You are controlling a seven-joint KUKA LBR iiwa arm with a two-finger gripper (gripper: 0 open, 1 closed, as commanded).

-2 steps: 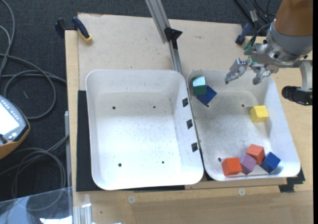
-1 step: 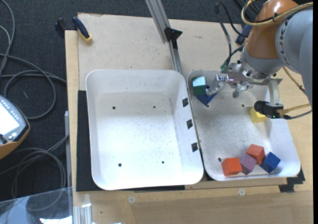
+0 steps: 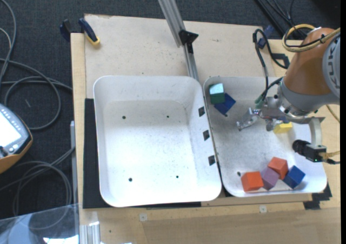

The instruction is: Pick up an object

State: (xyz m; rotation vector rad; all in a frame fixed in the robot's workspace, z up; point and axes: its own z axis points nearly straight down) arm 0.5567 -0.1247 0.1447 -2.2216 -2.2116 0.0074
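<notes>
Hand (image 3: 247,124) hangs over right bin (image 3: 232,145) centre; its grip state cannot be told. Yellow block (image 3: 283,126) just beside it. Four blocks (image 3: 272,175) cluster at bin's near edge.

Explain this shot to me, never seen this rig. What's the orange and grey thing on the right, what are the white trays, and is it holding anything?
It is one camera fixed above a bench, looking down at a slant. The orange and grey thing is a robot arm reaching in from the right. Its claw is at the arm's low end, over the right bin; I can't tell whether it is open or shut, and nothing is visibly held.

The two white trays are shallow bins set side by side. The left bin shows just dark specks. The right bin holds small blocks: a mint block on a dark blue block near the far corner, a yellow piece beside the arm, and an orange block, a purple block, a red-orange block and a blue block clustered near the front edge.
</notes>
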